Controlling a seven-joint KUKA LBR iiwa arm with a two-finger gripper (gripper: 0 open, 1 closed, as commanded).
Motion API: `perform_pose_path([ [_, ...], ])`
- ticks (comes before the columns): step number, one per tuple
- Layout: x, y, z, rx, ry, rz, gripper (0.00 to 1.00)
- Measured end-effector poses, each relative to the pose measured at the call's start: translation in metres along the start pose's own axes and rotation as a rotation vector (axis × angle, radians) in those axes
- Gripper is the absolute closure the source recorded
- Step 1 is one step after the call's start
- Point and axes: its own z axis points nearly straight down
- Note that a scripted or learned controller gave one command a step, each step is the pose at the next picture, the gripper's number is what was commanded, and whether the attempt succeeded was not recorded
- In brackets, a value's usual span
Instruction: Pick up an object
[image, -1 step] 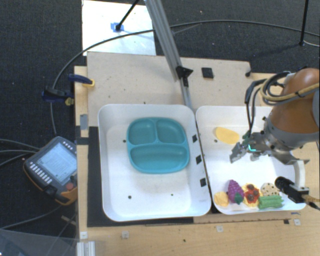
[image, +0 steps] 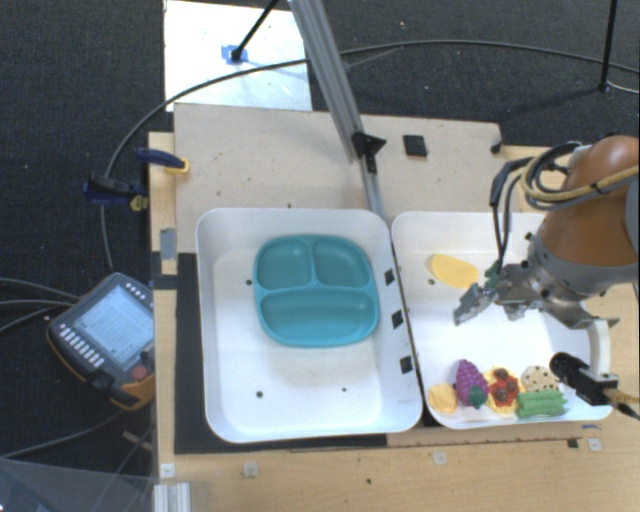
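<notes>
Two white bins sit side by side on the bench (image: 330, 160). The left bin (image: 225, 380) lies well to the left of the gripper, and the right bin (image: 420, 330) lies directly under it. The arm (image: 590, 215), grey with an orange-brown upper section, reaches in from the right and bends down over the right bin. A teal plate (image: 316, 290) with three compartments rests in the left bin, well apart from the gripper. A grey pendant (image: 105, 335) with a screen lies on the dark floor far to the left, beyond the bench.

The gripper (image: 472, 305) hangs above the bare middle of the right bin, pointing left and down. Its fingers appear slightly apart with nothing between them, though the view is small and somewhat blurred.

A flat yellow piece (image: 455, 270) lies just up and left of the fingertips, near them but not touching. The other toys form a row along the near edge of the right bin, below the gripper: a small yellow piece (image: 441, 398), purple grapes (image: 468, 380), a red and yellow piece (image: 501, 386), a green piece (image: 541, 403), and a pale spotted piece (image: 537, 377). These sit close together, some touching.
</notes>
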Motion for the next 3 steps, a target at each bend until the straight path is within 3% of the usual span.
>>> perform_pose_path([
  [2,0.002,0.017,0.105,0.005,0.001,0.004,0.00],
  [3,0.001,0.019,0.116,-0.003,0.000,0.004,0.00],
])
